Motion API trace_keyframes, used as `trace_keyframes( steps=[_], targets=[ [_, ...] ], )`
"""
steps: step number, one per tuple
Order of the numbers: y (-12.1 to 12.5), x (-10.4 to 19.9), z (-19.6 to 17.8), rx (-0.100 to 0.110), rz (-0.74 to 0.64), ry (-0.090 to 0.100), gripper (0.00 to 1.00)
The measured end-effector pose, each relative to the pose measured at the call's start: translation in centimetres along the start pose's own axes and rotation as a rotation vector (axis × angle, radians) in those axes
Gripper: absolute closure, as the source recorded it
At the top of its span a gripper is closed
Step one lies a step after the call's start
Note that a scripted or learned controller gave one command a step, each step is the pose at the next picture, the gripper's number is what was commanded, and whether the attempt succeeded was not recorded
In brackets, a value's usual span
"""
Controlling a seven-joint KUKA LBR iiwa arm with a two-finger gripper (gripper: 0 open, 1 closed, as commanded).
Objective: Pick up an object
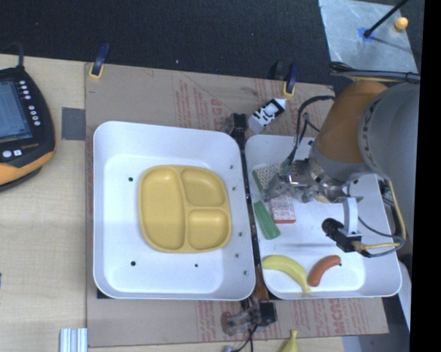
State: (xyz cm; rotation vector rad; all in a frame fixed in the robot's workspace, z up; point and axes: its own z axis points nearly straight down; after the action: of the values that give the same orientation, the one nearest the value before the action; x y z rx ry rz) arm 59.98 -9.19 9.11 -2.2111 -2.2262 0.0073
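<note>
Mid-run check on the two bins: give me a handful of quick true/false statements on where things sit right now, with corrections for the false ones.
1. The yellow divided tray lies in the left bin. True.
2. A banana lies in the right bin, near its front edge. True.
3. The sausage sits inside the yellow divided tray. False: it lies in the right bin, just right of the banana.
4. The hand is over the left bin. False: it is over the right bin, near the green items and a small packet.
5. A second banana lies outside both bins, on the bench in front of them. True.
6. The teach pendant rests to the right of the bins. False: it is at the left edge of the bench.
</note>
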Motion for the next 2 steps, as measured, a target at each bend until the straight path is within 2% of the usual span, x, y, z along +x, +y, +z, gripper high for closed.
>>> trace_keyframes(
  steps=[1, 2],
  targets=[
    [-4.5, -1.7, 0.0, 0.0, 0.001, -0.001, 0.0],
    [-2.9, -0.5, 0.0, -0.003, 0.0, -0.001, 0.0]
  ],
)
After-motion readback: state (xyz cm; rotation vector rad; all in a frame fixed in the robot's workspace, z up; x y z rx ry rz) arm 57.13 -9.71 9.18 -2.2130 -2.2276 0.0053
